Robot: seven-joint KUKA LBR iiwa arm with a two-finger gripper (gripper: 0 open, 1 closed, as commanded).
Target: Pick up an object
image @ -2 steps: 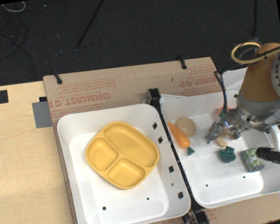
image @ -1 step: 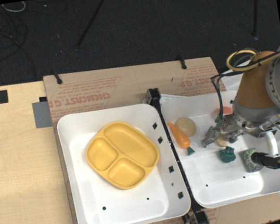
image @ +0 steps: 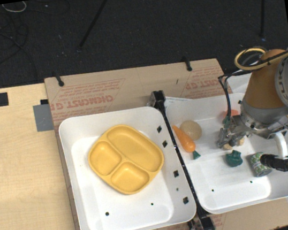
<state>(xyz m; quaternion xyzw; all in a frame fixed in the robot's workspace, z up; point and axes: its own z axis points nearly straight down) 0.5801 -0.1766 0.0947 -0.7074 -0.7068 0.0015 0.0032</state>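
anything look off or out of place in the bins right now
Nothing looks spilled or broken. The yellow divided plate lies skewed in the left bin. In the right bin, the carrot, pale ball, teal toy and a patterned cylinder lie scattered near the gripper.

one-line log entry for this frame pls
gripper low in right bin | above teal toy | carrot left of it | yellow tray in left bin

A yellow divided plate (image: 126, 158) sits mid left bin (image: 89, 212). In the right bin (image: 227, 196), the gripper (image: 230, 137) hangs above a teal toy (image: 234, 158), a carrot (image: 184, 138) near the divider.
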